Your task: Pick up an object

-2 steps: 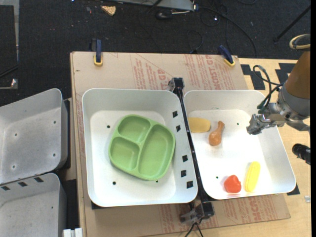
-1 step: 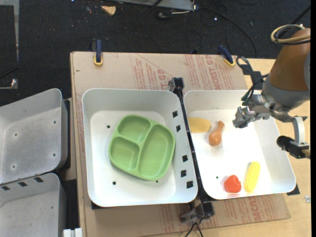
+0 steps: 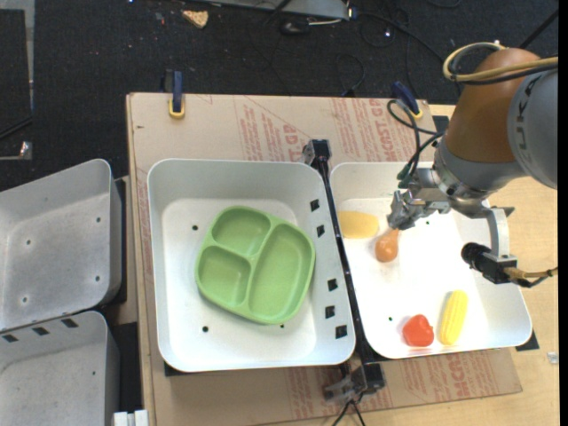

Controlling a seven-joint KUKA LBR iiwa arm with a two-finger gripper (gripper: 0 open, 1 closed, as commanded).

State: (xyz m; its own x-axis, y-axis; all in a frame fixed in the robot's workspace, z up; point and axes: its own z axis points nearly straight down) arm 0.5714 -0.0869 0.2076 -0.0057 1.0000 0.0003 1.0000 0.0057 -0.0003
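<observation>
From the overhead camera view we see our gripper [image 3: 401,217] low in the right bin [image 3: 497,327], its fingers apparently closed empty. An orange object [image 3: 386,247] lies just below-left of the tips, almost touching, and a pale yellow piece [image 3: 358,224] sits beside it. We judge the orange object nearest.

My wrist hides the right bin's [image 3: 506,278] far corner, my gripper [image 3: 401,217] covers its own fingertips, and the frame's right edge crops my arm.
</observation>
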